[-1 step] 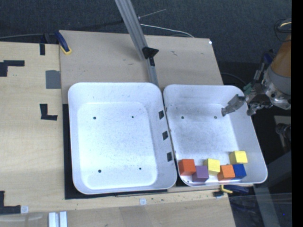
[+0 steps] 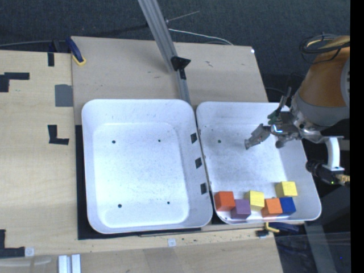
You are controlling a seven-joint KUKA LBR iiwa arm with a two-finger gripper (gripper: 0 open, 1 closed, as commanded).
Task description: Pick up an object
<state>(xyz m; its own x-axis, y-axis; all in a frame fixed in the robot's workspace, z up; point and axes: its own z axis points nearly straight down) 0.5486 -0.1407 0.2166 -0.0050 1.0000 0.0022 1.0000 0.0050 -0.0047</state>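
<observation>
Right now my gripper (image 2: 263, 135) hangs over the middle of the right bin (image 2: 239, 118), above bare white floor, with nothing between its fingers. One grey finger (image 2: 256, 136) juts toward the bin's centre, but from this slant I cannot tell whether the jaws stand open or shut. The arm (image 2: 321, 95) comes in over the bin's right rim, its orange band above the wrist.

Everything worth picking sits well apart from the gripper, crowded along the near edge of that bin: an orange block (image 2: 224, 199), a purple block (image 2: 243, 207) and a yellow block (image 2: 257, 198) close together, then a second orange block (image 2: 273, 206) touching a blue block (image 2: 287, 205), with another yellow block (image 2: 285, 188) just behind them. The left bin (image 2: 136, 164) holds no blocks.

My worry is the crowding. I judge that a descent among blocks packed this tightly could land a finger on top of a neighbour or nudge the cluster aside. Their closeness to the sloping rim also leaves little room, so a finger could strike the wall.
</observation>
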